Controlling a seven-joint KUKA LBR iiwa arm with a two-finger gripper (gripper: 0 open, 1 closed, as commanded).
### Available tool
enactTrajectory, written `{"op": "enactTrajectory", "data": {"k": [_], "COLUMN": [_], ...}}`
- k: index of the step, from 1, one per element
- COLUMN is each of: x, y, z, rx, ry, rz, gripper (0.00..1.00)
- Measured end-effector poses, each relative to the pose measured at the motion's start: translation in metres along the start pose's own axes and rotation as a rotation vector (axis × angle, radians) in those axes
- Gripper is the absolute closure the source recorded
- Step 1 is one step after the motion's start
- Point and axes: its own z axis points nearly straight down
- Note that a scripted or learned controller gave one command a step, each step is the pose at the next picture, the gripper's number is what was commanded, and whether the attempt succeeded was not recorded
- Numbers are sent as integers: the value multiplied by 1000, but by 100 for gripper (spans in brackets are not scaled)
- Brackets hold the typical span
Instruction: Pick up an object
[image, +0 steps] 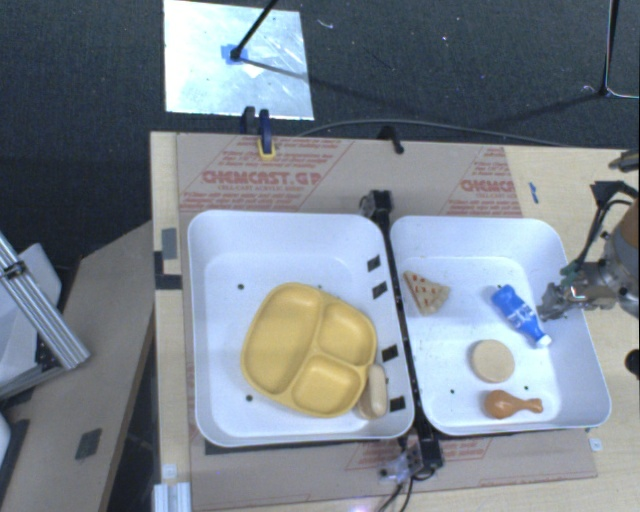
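jaws' opening cannot be told, gripper (556, 300) at right bin's rim (584, 330), just beside blue tube (519, 313)

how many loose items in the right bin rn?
4. Waffle wedge at the upper left, blue tube toward the right by the jaws, round tan disc below it, drumstick at the bottom. None looks hidden.
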Motion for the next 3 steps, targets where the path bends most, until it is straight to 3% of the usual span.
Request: {"op": "enactTrajectory", "data": {"k": [1, 3], "x": [5, 111], "y": [3, 24], "z": [-45, -53], "rx": [1, 4], "ry": [1, 3], "rz": [-1, -6], "gripper": [100, 100]}}
